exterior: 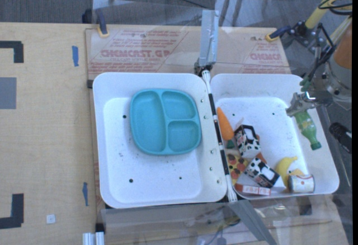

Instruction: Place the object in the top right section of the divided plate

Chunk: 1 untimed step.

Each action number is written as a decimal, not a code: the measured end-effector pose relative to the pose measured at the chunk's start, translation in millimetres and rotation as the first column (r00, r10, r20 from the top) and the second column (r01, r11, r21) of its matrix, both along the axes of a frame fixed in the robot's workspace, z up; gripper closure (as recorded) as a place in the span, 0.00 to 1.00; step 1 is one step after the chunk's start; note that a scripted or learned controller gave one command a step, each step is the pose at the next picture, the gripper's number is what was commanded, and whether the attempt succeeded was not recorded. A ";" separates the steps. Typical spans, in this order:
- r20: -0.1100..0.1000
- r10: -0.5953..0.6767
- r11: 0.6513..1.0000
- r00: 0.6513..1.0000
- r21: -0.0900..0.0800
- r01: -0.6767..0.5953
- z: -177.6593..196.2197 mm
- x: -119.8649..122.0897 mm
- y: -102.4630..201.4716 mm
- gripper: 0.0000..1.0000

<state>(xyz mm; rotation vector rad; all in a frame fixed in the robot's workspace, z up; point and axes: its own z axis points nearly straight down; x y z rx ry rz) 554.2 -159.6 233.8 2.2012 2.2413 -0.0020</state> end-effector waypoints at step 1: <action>0.004 -0.020 1.000 1.000 0.000 0.020 -11.1 31.7 79.2 1.00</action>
